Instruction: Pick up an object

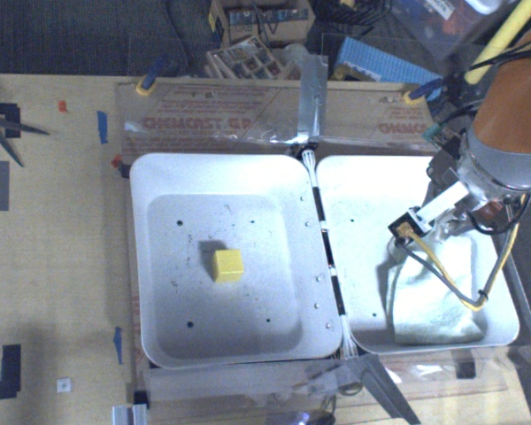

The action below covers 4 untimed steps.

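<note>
A: While the grey arm (506, 140) reaches in from the right, where is the gripper?

B: The gripper (458, 224) hangs above the right bin (363, 184), toward that bin's right side. From this angle I cannot tell whether it is wide or narrow.

A: And the thing to be picked up?

B: A yellow block (227, 265) lies flat near the middle of the left bin (159, 184), with a small shadow at its upper left. It is well apart from the gripper, and the two bins' meeting walls run between them.

A: The setting?

B: Both bins sit side by side on a pale table (44, 237). Strips of blue tape (102, 127) mark the table at left.
</note>
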Each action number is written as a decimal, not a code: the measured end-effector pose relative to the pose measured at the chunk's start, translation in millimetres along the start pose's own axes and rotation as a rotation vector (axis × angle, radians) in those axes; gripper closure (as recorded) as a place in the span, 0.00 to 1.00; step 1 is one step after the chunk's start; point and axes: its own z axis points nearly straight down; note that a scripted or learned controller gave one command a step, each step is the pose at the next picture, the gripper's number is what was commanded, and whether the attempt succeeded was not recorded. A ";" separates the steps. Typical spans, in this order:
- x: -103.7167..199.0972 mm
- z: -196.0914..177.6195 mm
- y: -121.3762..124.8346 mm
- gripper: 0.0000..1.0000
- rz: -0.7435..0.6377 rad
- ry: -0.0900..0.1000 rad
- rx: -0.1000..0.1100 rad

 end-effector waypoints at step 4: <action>1.2 31.0 -16.7 1.00 -0.105 0.002 0.005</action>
